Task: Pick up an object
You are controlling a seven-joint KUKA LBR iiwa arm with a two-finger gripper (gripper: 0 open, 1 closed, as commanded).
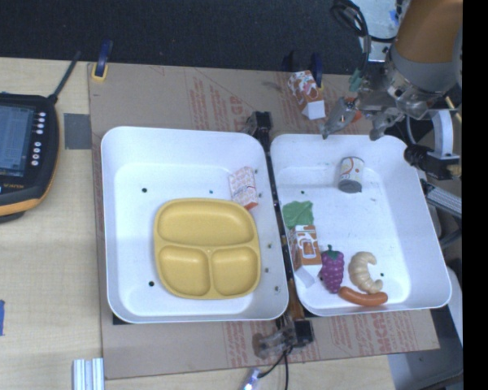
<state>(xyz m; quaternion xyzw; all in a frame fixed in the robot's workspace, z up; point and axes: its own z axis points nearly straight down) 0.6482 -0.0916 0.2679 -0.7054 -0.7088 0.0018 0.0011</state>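
My gripper (pixel 354 128) hangs over the far edge of the right bin (pixel 415 218), its two fingers spread open with nothing between them. Just in front of it, in that bin, a small white cup (pixel 350 174) lies on its side. Nearer the front are a green leafy piece (pixel 298 214), an orange and white carton (pixel 307 244), purple grapes (pixel 332 268), a croissant (pixel 364 270) and a sausage (pixel 363 297). The left bin (pixel 126 185) holds a yellow divided plate (pixel 207 246) and a small pink packet (pixel 243 187).
A small carton (pixel 305 92) lies on the cardboard behind the bins, left of the gripper. An orange-edged tablet (pixel 12 153) rests at the bench's left. Clamps (pixel 262 124) sit between the bins at the far and near ends.
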